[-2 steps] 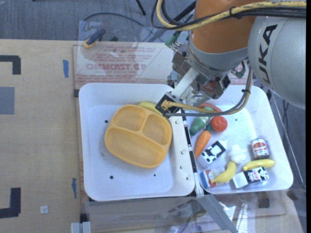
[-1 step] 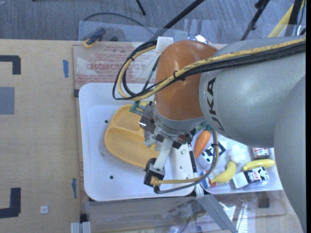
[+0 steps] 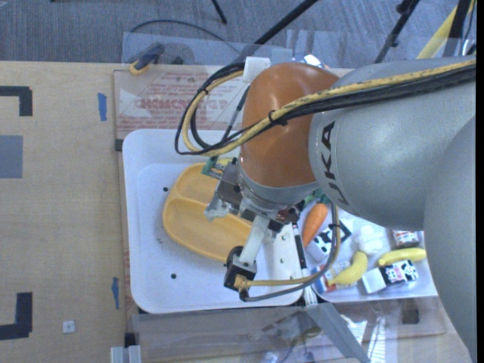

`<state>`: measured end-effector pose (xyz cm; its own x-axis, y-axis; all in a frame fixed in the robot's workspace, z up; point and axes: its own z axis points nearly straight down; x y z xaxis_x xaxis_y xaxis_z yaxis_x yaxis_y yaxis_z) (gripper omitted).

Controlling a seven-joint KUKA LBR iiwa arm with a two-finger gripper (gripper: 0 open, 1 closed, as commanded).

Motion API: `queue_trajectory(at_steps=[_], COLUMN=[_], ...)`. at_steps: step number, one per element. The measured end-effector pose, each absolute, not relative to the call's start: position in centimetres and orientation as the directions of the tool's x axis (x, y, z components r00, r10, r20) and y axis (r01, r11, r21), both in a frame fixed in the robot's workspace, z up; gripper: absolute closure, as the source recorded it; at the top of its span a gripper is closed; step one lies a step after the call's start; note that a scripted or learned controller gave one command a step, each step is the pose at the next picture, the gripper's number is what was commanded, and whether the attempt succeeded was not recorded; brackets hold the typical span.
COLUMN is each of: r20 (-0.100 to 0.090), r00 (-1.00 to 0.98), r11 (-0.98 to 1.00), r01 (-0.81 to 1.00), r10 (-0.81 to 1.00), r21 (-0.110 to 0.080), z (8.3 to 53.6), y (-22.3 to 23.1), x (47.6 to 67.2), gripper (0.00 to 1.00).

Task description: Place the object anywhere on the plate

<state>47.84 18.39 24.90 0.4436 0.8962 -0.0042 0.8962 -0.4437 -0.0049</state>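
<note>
- Yellow plate [image 3: 185, 216]: lies in the left bin [image 3: 145, 267], partly covered by the arm.
- End effector [image 3: 221, 201]: above the plate; whether wide or narrow cannot be told.
- Carrot [image 3: 315, 221]: off the plate, right of the wrist.

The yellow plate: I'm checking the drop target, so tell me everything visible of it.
The yellow plate is a glossy, plastic-looking oval dish with a raised rim and a ridge that seems to divide it. It lies flat on the floor of the left white bin. The arm's wrist hides its right part; the part that shows bears nothing.
</note>
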Motion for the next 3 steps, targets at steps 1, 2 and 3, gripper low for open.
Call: queue_trajectory(at_steps=[1, 2, 3], r20=[-0.007, -0.007, -0.003], r00=[0.447, 0.447, 0.468], r11=[-0.447, -0.447, -0.468], r01=[0.894, 0.895, 0.884], r10=[0.894, 0.895, 0.884], r21=[-0.008, -0.007, -0.002], z=[25.7, 25.7, 31.4], y=[18.3, 18.3, 15.4], x=[47.8, 47.8, 53.3], gripper=[1.0, 0.0, 0.0])
